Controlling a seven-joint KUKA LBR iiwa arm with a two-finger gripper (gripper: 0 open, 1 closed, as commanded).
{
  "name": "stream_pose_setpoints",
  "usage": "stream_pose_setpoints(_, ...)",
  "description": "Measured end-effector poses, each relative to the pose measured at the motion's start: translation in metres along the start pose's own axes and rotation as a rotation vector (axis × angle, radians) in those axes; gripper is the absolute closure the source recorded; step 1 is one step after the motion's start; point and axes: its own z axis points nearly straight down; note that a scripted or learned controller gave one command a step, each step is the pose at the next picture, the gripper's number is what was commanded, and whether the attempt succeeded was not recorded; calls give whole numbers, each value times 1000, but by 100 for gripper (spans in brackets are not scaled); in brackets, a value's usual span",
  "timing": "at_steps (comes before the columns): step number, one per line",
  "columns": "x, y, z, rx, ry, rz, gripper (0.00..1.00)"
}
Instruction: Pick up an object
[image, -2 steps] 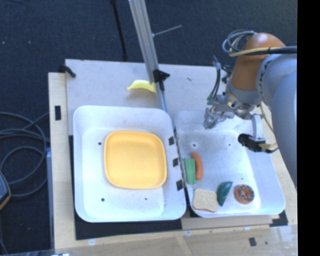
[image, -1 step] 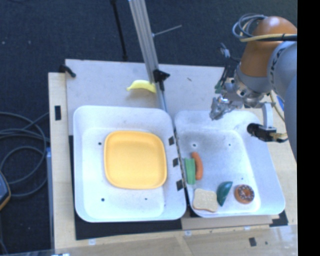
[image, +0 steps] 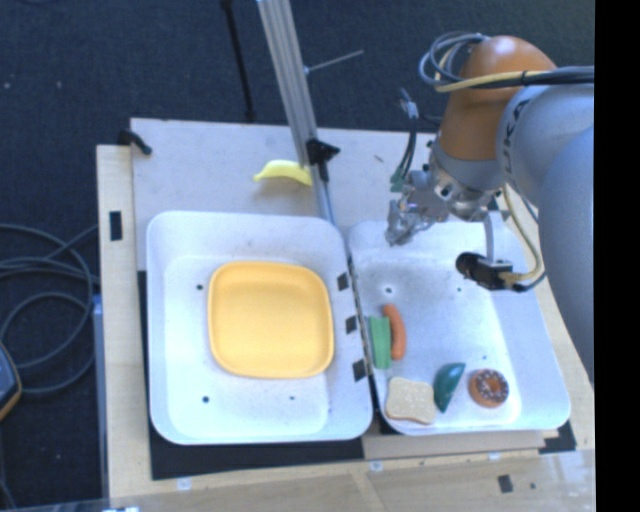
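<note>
Currently tool (image: 400, 228) hovers over right bin's (image: 520, 330) upper-left corner; finger state unclear. Nearest object, orange sausage (image: 396, 331), lies directly below in frame, long axis vertical.

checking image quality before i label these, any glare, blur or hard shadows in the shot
Camera view: strong light washes out the two white bins, so their rims lose detail; the yellow plate stays evenly lit with a soft sheen. The end effector looks slightly soft and its fingers are hard to make out. Small items such as the donut are coarse. The floor around the bench is dark.
</note>
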Motion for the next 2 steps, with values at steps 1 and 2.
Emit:
stream_pose_setpoints(1,56,-12,-1,0,0,-1,100)
stream_pose_setpoints(2,113,-25,-5,0,1,-1,100)
